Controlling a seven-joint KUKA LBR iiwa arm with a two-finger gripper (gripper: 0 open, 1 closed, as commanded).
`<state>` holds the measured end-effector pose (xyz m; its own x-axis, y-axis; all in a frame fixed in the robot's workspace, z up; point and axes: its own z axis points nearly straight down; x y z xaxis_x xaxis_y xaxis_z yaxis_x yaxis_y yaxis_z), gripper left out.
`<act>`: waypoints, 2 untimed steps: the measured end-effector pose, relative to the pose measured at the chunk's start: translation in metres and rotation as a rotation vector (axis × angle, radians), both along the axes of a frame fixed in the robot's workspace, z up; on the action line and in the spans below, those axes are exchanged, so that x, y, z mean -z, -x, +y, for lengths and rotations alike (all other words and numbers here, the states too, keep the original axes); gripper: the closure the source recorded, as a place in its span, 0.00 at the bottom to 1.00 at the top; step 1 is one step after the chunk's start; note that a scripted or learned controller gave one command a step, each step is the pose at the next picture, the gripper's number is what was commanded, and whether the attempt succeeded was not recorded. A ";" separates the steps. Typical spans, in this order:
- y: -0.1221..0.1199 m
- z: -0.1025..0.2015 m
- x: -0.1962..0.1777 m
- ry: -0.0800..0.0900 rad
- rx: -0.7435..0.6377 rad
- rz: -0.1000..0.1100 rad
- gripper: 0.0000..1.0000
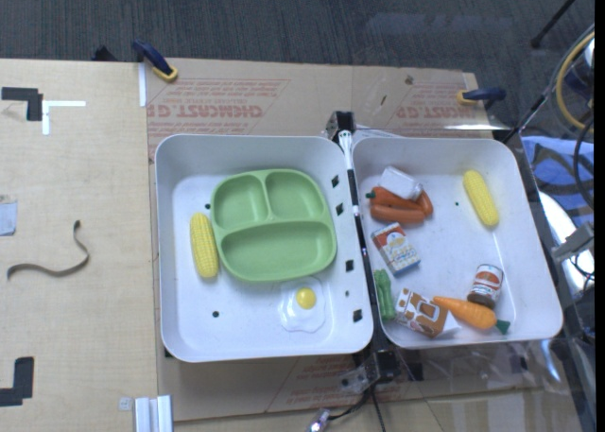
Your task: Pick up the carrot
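Note:
The carrot (468, 312) is orange with a small green end. It lies flat near the front right corner of the right bin (444, 255), its green tip pointing toward the bin's right wall. Its thick end touches a brown and white carton (419, 314). A small jar with a red label (485, 284) stands just behind it.
The right bin also holds a corn cob (480, 198), orange-red sausages (401, 205), a white box (398, 181), a small carton (397, 249) and a green piece (383, 294). The left bin (180, 326) has a green divided plate (274, 224), a corn cob (203, 244) and a fried egg (304, 307).

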<state>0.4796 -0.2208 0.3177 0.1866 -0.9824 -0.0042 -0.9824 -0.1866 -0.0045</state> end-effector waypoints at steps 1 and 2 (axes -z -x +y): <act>-0.006 0.008 -0.049 0.001 -0.478 -0.003 0.00; -0.008 0.009 -0.057 -0.005 -0.473 -0.006 1.00</act>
<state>0.4873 -0.2121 0.3746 0.6136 -0.7896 -0.0064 -0.7896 -0.6135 -0.0125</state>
